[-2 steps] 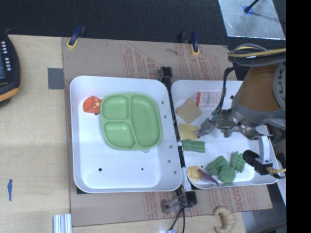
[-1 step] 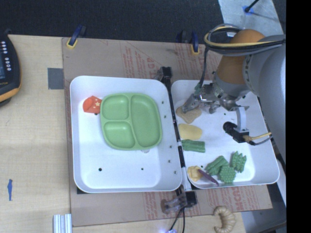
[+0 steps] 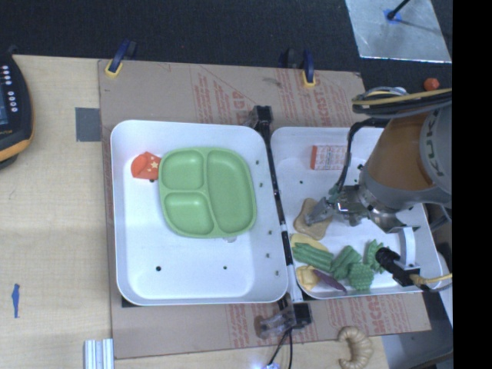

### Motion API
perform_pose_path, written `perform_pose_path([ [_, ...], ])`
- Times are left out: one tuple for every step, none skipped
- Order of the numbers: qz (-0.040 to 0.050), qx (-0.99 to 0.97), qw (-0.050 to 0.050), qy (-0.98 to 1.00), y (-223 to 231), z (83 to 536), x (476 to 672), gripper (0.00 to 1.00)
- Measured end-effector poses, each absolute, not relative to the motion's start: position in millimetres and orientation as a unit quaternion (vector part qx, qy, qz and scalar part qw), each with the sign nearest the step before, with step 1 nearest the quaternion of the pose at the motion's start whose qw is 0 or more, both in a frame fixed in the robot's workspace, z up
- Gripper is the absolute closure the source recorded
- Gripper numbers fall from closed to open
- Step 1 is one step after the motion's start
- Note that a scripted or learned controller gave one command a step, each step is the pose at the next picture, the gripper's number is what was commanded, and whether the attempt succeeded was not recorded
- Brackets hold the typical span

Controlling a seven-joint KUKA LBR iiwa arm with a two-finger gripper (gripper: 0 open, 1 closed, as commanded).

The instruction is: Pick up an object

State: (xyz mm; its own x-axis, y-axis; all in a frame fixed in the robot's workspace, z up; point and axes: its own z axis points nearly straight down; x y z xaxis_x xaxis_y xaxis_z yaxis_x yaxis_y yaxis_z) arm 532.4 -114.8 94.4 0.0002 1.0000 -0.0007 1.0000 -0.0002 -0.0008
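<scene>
Nearest the lens, a curled tan object (image 3: 355, 347) lay on the bench outside both bins, below and a little right of the claw (image 3: 317, 220) in the frame. The claw itself hung low inside the right bin (image 3: 296, 146), right at a tan piece (image 3: 309, 208) that rested on the bin floor near the left wall. Whether the claw was spread or pressed together could not be made out, and nothing could be seen pinched in it. Its place right over the tan piece suggested that this was the object meant for picking, since it sat apart from the other clutter with bare floor around most of it.

Just below the claw lay a heap of green toy vegetables (image 3: 346, 264), touching one another, with a yellow piece (image 3: 307, 277) and a small purple piece (image 3: 330, 283) at the heap's lower edge. Packed so tightly, they would probably have been harder to grip singly. Above and slightly right of the claw, well apart, a small red-and-white packet (image 3: 329, 157) lay flat.

Far to the claw's left, across the divide, the left bin (image 3: 192, 283) held a green divided plate (image 3: 207, 192) and a red object with a yellow star (image 3: 144, 166) touching the plate's far-left rim. Both bins sat on a cardboard sheet (image 3: 184, 91), seemingly to keep them from sliding.
</scene>
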Motion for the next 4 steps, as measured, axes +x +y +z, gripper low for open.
perform_pose_path([
  [-0.0012,-0.705,-0.001,-0.709,-116,94,589.5,0.00],
  [0.0000,-0.707,0.000,-0.707,-111,94,476.2,0.00],
  [-0.0004,-0.707,-0.004,-0.707,-211,94,531.4,0.00],
  [0.0013,-0.706,0.002,-0.708,-200,96,473.9,0.00],
])
